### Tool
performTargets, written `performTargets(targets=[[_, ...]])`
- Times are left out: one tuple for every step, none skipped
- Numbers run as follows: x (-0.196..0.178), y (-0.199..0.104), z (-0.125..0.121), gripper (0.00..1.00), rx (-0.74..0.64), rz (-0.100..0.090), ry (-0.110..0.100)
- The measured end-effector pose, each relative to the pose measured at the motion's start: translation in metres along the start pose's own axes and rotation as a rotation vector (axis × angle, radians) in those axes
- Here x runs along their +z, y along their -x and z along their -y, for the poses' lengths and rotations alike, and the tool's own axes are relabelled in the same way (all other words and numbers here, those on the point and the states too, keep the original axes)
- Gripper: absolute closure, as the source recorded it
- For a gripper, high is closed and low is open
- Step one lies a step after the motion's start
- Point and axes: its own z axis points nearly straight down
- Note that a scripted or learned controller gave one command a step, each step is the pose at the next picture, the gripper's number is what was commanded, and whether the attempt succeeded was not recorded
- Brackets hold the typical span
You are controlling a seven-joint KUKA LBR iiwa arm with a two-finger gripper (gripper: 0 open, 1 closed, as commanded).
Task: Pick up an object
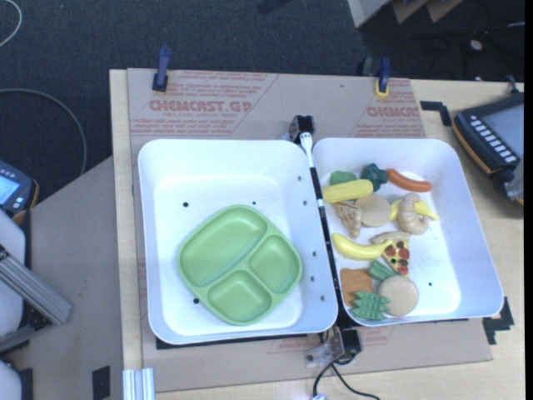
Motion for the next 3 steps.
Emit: performTargets(targets=[[0.111,0.000,-0.128,1.00,-0.004,0.006,0.015],[-0.061,-0.018,-0.054,1.00,0.000,0.011,0.035],[0.061,0.041,-0.020,1.00,0.009,0.004,0.007]])
